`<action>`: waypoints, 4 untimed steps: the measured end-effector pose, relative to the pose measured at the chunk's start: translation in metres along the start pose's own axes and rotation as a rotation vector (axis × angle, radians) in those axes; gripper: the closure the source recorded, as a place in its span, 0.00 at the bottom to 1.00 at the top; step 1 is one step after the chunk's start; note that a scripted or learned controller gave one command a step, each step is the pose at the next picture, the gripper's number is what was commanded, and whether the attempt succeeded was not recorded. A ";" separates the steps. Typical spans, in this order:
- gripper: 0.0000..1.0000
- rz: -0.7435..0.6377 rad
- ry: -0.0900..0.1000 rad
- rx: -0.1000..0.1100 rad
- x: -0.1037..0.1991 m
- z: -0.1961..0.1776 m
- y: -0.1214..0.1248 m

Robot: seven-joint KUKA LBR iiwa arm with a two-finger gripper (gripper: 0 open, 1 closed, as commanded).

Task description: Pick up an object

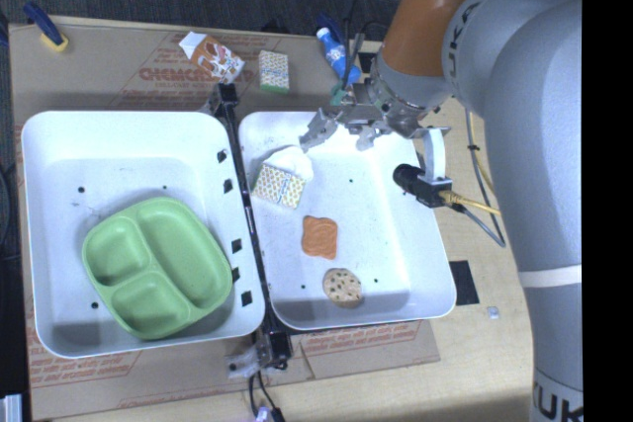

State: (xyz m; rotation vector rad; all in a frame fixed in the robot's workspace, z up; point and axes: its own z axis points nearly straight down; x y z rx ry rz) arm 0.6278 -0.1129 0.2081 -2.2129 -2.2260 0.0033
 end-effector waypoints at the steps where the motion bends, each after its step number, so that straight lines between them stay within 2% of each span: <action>1: 0.00 -0.001 0.000 -0.003 0.039 -0.078 -0.036; 2: 0.00 -0.003 -0.001 0.000 0.116 -0.066 -0.040; 3: 0.00 -0.001 0.000 -0.001 0.167 -0.081 -0.030; 4: 0.00 -0.004 -0.002 0.001 0.215 -0.064 -0.151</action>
